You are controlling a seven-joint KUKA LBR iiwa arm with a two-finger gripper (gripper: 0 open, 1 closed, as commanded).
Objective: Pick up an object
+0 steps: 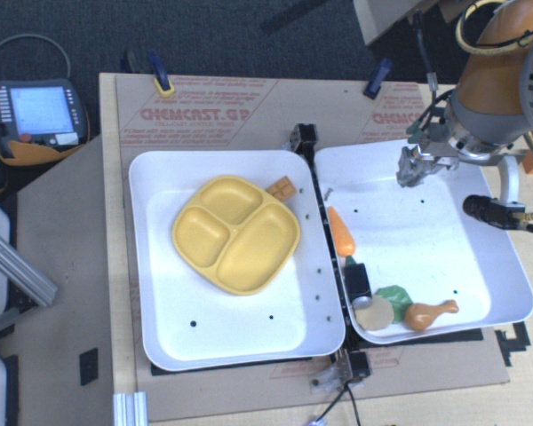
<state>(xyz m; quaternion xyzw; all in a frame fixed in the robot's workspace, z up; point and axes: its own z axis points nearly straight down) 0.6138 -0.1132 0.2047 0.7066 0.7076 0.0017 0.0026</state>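
Note:
My gripper [411,173] hangs over the back of the right bin [444,238], near its far wall, well away from the objects. Along that bin's left wall lies an orange carrot [340,231], with a black block [356,281] just in front of it. At the front left corner sit a pale round piece [374,313], a green leafy piece [394,297] and a brown drumstick [429,311]. Nothing shows between the gripper's fingers.
The left bin [160,264] holds a yellow divided plate [236,233] with a small brown block [281,188] at its far edge. A black clamp [303,136] sits where the bins meet at the back. A teach pendant [37,118] lies off the bench at left.

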